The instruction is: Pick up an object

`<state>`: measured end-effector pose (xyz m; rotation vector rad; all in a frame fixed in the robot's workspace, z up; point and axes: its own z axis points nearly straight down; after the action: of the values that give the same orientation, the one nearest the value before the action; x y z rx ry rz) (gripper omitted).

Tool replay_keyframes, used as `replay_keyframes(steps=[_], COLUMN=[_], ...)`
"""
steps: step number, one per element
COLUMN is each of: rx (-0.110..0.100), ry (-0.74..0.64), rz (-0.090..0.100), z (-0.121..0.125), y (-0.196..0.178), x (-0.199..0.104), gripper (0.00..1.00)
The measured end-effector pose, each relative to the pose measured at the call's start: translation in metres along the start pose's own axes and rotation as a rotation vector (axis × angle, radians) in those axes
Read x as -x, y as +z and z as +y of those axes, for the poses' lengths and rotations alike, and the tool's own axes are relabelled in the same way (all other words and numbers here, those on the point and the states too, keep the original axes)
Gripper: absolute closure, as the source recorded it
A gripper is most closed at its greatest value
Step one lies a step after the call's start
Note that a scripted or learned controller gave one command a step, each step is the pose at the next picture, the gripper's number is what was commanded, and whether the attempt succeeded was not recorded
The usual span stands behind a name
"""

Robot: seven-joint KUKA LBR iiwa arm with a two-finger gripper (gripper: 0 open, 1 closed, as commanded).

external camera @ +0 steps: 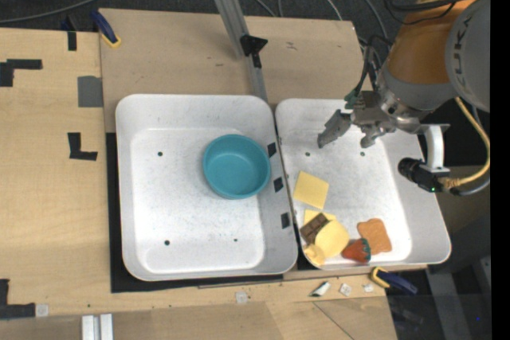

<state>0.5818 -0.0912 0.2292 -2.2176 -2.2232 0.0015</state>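
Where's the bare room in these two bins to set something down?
Left bin: bare all around the blue bowl, widest toward its left wall and near edge. Right bin: the far half is bare under the open hand. Its near end is crowded: yellow square, brown piece, orange piece.

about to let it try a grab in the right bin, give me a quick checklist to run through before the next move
1. Pincer open: ok, its two fingers stand apart.
2. Pincer holding nothing: ok, nothing shows between the fingers.
3. Pincer over the right bin: ok, it hangs above the bin's upper part, above bare floor.
4. Targets in the bin: ok, a yellow square, a brown block, a yellow piece, an orange piece and a red piece lie at the near end.
5. Targets well separated: not ok, the brown block and yellow piece touch; the red and orange ones too.
6. Blue bowl out of the way: ok, it sits in the left bin.
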Motion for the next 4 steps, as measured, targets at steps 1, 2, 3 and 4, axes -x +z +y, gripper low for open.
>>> replay_keyframes(steps=[1, 2, 3, 4], rx=[0.000, -0.006, -0.006, 0.001], ry=[0.000, 0.001, 0.001, 0.001], rz=[0.000, 0.000, 0.000, -0.002], z=[0.000, -0.003, -0.002, -0.003], y=[0.000, 0.065, 0.110, 0.141], x=[0.000, -0.002, 0.001, 0.000], gripper=[0.00, 0.00, 0.00, 0.00])
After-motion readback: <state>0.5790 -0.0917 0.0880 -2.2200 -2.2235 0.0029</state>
